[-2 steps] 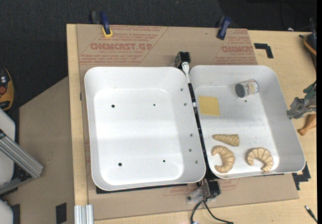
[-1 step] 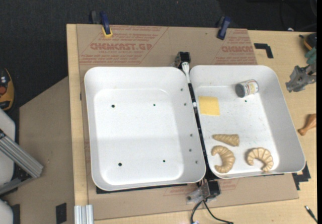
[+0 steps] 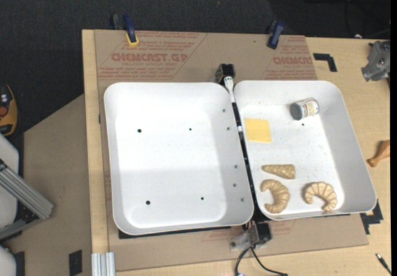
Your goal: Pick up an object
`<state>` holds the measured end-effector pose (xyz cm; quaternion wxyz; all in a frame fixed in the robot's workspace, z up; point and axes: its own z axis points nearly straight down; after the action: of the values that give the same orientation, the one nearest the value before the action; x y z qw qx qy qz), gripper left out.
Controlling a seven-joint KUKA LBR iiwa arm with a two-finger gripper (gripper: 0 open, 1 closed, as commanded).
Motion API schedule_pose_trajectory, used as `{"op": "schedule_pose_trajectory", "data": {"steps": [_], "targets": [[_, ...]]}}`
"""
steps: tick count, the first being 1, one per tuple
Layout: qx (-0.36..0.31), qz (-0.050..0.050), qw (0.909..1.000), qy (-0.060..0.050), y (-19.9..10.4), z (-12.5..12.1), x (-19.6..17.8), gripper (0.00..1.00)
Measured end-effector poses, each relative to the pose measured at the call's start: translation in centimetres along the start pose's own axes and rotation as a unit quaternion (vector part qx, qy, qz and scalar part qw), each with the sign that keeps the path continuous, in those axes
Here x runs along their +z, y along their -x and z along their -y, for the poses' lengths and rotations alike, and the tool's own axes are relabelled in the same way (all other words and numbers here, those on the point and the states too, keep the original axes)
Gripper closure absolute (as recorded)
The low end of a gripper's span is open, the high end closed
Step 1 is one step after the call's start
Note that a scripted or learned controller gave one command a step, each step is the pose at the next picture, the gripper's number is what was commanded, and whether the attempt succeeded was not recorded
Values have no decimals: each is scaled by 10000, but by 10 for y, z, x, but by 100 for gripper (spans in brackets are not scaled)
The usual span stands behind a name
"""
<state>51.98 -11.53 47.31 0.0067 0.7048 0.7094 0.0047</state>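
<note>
The right white bin (image 3: 310,151) holds several small objects. A flat yellow square (image 3: 257,130) lies near its left wall. A small grey-and-white jar (image 3: 304,109) lies on its side towards the back. At the front are a tan cone-shaped pastry (image 3: 279,171) and two toy croissants, one on the left (image 3: 276,195) and one on the right (image 3: 321,195) close to the front rim. All of them rest loose on the bin floor and are apart from each other.
The left white bin (image 3: 167,157) sits beside the right one, with a black divider (image 3: 239,138) between them. Two blue clamps (image 3: 130,28) (image 3: 275,33) hold the brown board at the back. A grey metal piece (image 3: 376,61) and a tan object (image 3: 379,155) sit at the right edge.
</note>
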Motion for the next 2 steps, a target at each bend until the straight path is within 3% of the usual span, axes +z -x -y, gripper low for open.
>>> {"op": "schedule_pose_trajectory", "data": {"steps": [1, 2], "targets": [[6, -12, 10000, -26, -39, 40, -49, 100], [5, -14, 10000, -50, -83, 38, -64, 100]]}}
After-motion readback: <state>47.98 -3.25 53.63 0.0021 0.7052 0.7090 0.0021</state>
